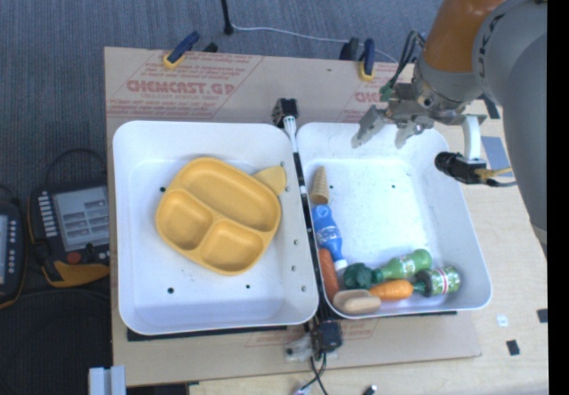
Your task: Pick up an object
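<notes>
On the bench (178, 91) the tool (384, 132) hangs with fingers spread (nothing between them) over the far edge of the right bin (462, 233).

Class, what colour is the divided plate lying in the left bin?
Yellow: the divided plate shows clearly in the camera view.

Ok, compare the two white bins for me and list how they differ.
The left bin holds a yellow divided plate lying tilted, with a pale yellow wedge at its edge; the right bin holds several small items.
The left bin's contents sit mid-bin; the right bin's toy foods and blue bottle crowd its left wall and near edge.
The gripper hangs over the right bin, not the left.
Both are shallow, white and rounded.
</notes>
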`<action>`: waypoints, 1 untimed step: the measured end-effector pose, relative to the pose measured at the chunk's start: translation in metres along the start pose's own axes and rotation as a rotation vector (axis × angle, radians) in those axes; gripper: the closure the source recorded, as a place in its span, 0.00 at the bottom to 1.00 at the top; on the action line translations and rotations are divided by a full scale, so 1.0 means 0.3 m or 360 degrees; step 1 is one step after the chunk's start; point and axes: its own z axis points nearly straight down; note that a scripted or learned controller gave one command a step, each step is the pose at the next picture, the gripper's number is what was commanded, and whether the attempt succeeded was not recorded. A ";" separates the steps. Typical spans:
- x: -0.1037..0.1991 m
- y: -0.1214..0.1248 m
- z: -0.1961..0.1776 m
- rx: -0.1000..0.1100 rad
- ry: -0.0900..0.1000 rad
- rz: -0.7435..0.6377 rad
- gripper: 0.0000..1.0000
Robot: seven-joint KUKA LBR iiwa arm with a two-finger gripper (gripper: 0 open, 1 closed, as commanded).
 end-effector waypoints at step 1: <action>0.075 -0.142 0.270 0.0004 0.0000 0.0001 0.00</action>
